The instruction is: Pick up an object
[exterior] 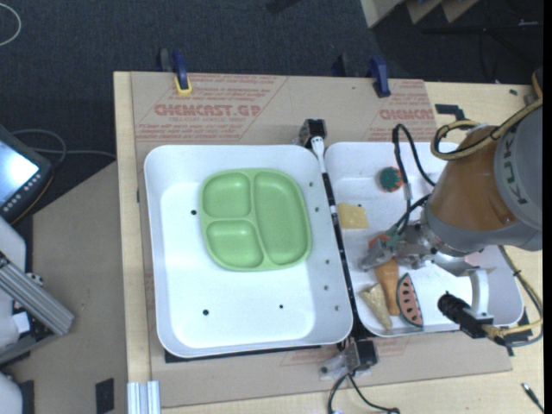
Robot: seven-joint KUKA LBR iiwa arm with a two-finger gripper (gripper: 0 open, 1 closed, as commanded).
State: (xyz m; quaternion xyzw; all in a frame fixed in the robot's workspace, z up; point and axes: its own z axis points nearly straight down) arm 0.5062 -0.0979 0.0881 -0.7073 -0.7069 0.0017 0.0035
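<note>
My gripper (385, 250) hangs low over the middle of the right bin (362, 164), with the grey and orange arm reaching in from the right. Just below it lies an orange carrot-like piece (388, 276). A watermelon slice (409, 301) and a beige wedge (376, 304) lie beside that piece, near the bin's front edge. A pale yellow block (351, 216) rests to the upper left of the gripper. A small green and red ball (391, 178) sits toward the bin's back. The arm hides the bin's right half.
The left bin (172, 274) holds a green divided plate (255, 218) in its back half. A ridge where the two bins meet runs just left of the gripper. Cables loop over the right bin's back edge.
</note>
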